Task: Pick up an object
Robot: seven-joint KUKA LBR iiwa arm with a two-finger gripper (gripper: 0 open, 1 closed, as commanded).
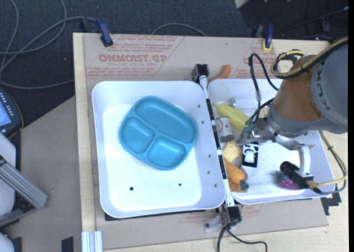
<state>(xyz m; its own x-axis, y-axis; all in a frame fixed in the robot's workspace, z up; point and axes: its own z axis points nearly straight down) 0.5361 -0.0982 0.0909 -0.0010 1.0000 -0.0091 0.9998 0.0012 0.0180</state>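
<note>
Orange band and grey wrist hang over the right bin [310,190], gripper [250,156] down among the toys near the bin's left wall; can't tell its state from this angle. Likely picks just beside it: yellow banana [232,115] on the far side, carrot [237,174] w/ corn piece [230,150] on the near side, purple grapes [287,182] further right. All look like light, stiff plastic, prob. slippery; I'd pinch the banana across its narrow middle. Blue divided plate [159,132] sits alone in the left bin [110,190].
</note>
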